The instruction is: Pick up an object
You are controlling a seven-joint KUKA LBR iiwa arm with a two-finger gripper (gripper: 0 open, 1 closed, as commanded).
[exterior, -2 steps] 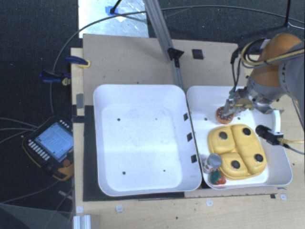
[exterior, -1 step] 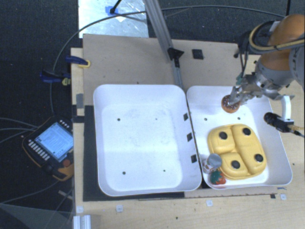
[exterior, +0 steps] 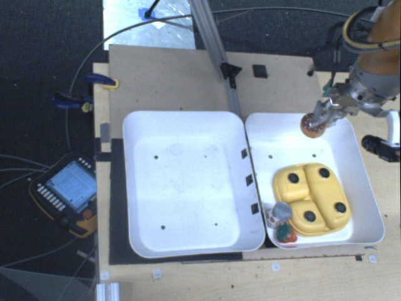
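Two-finger gripper (exterior: 315, 121) above the far edge of the right shallow white bin (exterior: 363, 162), pinching a small round brown object (exterior: 310, 126), large yellow four-lobed plastic piece (exterior: 311, 199) near the bin's front, small grey and red-green toy (exterior: 281, 221) touching its left side

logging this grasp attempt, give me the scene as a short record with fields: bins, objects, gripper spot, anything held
left bin: white, shallow, nothing seen in it
right bin: white, holds the objects
yellow object: large, four rounded lobes with dark dots, near side of right bin
small items: grey and red-green pieces at the yellow object's left near corner
gripper: over the far edge of the right bin
brown round thing: right at the gripper tip
held: cannot tell
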